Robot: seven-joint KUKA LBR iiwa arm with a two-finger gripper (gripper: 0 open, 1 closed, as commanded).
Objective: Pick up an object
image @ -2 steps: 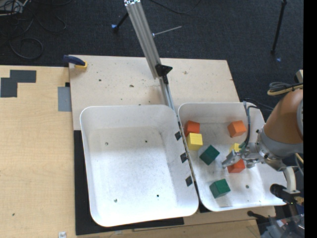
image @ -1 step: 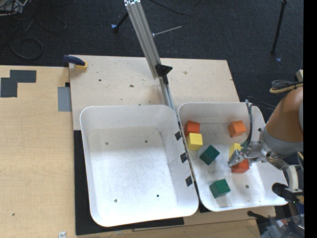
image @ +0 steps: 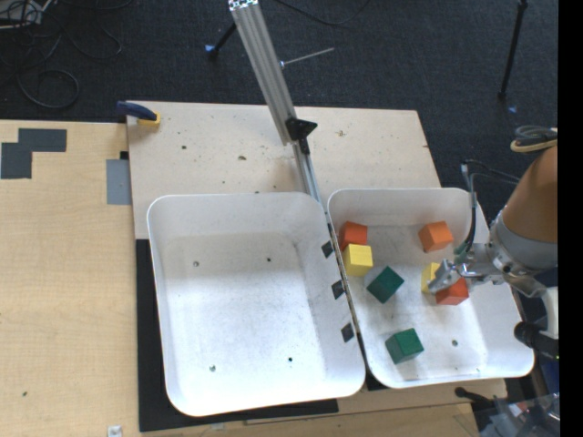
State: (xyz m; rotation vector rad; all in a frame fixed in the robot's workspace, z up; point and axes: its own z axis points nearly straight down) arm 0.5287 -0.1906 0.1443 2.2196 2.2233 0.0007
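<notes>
Red cube (image: 453, 291) sits beneath the metal claw (image: 444, 279) in the right bin (image: 501, 358)

The gripper (image: 445, 278) hung low in the right bin (image: 492, 358), right at a red block (image: 453, 291) with a yellow block (image: 428, 276) beside it. Two green blocks (image: 384, 284), two orange blocks (image: 435, 236) and another yellow one (image: 359, 259) lay nearby.
</notes>
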